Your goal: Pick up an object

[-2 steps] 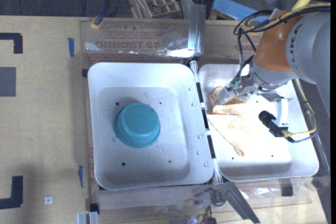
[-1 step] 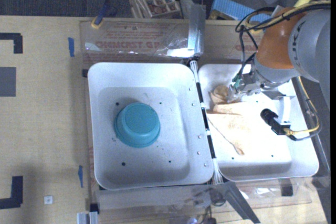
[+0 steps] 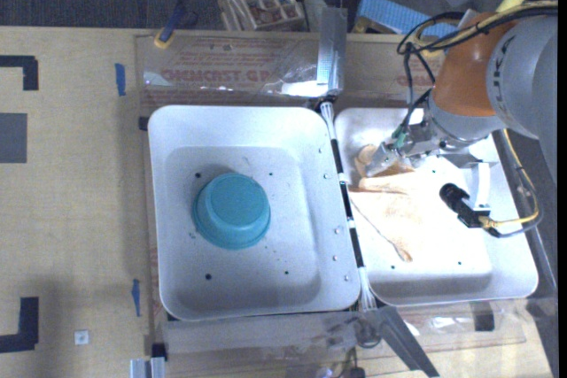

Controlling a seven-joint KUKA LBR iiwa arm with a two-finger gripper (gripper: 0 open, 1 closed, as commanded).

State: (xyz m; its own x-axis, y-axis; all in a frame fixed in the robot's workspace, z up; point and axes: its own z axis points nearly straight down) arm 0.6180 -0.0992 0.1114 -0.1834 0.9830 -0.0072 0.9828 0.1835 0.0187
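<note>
On the tabletop (image 3: 71, 217), two shallow white bins sit side by side, touching along their inner rims. The left bin (image 3: 168, 137) holds a single teal bowl (image 3: 232, 209), turned upside down and lying a little left of the bin's middle, well apart from every wall. A few small dark specks dot the floor around it.

The right bin (image 3: 505, 279) holds a thin, translucent tan piece that looks like crumpled plastic or film (image 3: 390, 212), spread over the left half of the floor from near the upper left corner down towards the middle, with a narrow strand trailing to the lower part. A small black part of the arm's rig (image 3: 456, 199) hangs above the floor to the right of it, with a cable running off to the right.

The grey arm with its orange band (image 3: 465, 75) reaches in from the right over the right bin's upper edge. The gripper (image 3: 387, 157) is low over the upper left part of that bin, right at the top end of the tan film. Whether it is parted or closed, and whether it has hold of the film, I cannot tell.
</note>
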